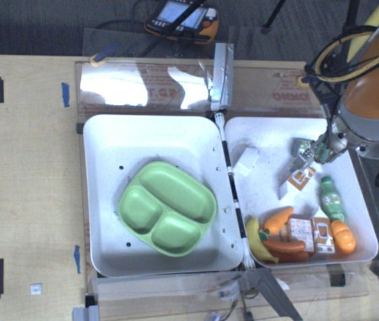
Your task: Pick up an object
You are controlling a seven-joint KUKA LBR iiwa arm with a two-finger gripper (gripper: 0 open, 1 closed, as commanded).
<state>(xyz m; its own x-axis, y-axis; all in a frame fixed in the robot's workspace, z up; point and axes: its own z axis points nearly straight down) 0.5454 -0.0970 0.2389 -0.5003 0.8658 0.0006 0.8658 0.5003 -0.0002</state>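
The pale wooden bench (29, 179), which has black square marks and short blue tape strips, carries two shallow white plastic bins (102, 139) side by side, touching along their middle edge.

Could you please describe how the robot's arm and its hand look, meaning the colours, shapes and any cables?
The arm enters from the right: a rounded grey body with a broad orange band. Black and yellow cables loop beside it. It narrows to a slim metallic wrist ending in a small hand with greenish and grey parts. The hand is too small and blurred to make out finer markings.
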